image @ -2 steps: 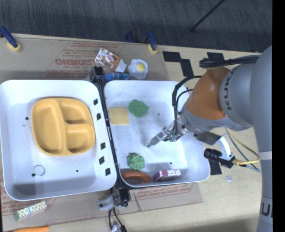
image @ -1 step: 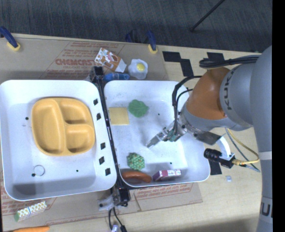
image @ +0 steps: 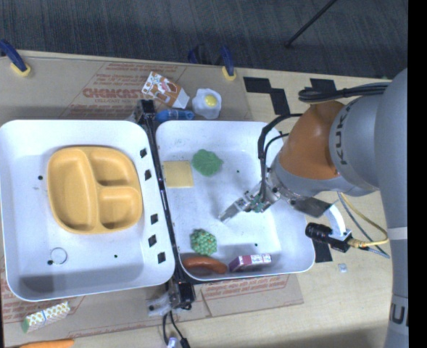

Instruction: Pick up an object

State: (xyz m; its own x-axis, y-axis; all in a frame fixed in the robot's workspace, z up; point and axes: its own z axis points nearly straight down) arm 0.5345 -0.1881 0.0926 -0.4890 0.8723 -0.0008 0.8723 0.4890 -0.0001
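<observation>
My gripper hangs low over the middle of the right bin, reaching in from the right, with nothing between its fingers as far as the view shows. A green leafy toy lies above and left of it. A yellow cheese slice rests by the bin's left wall. Another green bumpy toy sits below the gripper. Along the bin's front wall lie a brown sausage and a small purple box.
The left bin holds a yellow divided tray. Behind the bins lie a snack packet, a blue item and a white-yellow egg toy. A wrapped candy lies at the front left.
</observation>
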